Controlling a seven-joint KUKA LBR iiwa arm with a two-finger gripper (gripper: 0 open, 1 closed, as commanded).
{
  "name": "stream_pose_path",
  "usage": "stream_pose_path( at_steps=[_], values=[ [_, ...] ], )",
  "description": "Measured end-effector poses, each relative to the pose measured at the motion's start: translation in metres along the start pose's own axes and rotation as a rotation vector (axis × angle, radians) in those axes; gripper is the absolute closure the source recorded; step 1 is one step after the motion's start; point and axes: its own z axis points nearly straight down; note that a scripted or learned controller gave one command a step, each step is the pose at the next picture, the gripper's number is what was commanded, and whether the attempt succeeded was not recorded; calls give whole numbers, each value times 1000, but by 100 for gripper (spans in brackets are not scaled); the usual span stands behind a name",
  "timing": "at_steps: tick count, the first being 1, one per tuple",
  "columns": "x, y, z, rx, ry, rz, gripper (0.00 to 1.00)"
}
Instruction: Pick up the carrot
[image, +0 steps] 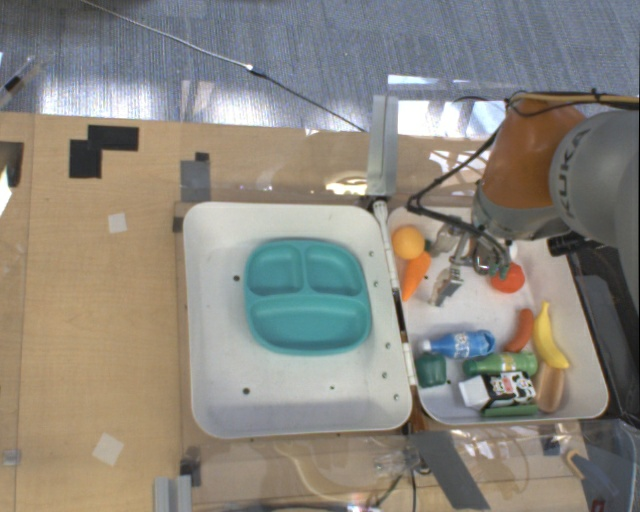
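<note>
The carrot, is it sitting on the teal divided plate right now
No, the carrot lies in the right bin against its left wall, beside an orange ball, while the teal plate sits in the left bin.

Grey arm (600, 170), orange band, black cables, metallic end effector (447, 288).

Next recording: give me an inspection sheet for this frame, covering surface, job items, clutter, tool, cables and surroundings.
Surface: wooden bench with two white bins; left bin holds a teal divided plate.
Job's things: carrot lies in the right bin, near its left wall, just below an orange ball.
Clutter: red round item, banana, blue bottle, green can, a carton, other small items.
Grippers: tool hangs over the right bin, right of the carrot, holding nothing.
Cables: black cable loops by the wrist; thin line crosses the floor.
Surroundings: grey carpet beyond the bench.
</note>
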Motion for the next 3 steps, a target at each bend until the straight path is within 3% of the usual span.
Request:
stream_pose_path(
  at_steps=[1,3],
  values=[
    [-4,7,6,-10,-23,263,0],
    [-14,8,7,-15,-17,1130,0]
  ],
)
